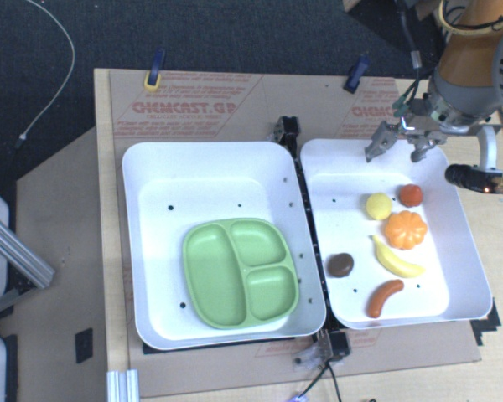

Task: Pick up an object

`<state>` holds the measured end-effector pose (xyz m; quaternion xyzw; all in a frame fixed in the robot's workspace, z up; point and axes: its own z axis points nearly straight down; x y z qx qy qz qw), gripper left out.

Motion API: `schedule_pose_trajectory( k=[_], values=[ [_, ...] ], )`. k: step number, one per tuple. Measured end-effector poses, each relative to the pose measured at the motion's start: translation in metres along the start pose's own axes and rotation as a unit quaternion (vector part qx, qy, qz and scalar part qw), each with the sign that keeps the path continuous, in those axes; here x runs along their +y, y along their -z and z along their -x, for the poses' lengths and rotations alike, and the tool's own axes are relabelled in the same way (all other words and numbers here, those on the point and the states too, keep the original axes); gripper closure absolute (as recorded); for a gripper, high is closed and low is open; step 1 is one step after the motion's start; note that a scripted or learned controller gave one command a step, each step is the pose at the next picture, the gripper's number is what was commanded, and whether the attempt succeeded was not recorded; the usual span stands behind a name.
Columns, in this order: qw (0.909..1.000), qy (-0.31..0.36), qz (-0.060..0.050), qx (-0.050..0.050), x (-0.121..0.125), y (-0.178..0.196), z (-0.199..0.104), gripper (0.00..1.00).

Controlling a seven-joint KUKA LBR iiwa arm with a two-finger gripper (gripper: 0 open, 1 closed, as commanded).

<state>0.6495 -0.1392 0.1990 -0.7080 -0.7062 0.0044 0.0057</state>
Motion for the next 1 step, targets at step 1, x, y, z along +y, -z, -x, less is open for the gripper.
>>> schedule_pose_trajectory(
  k=[1],
  values=[
    [1.0, 0.001, 0.007, -0.001, 0.003, 0.0081, -0.0003, 0.0]
  ],
)
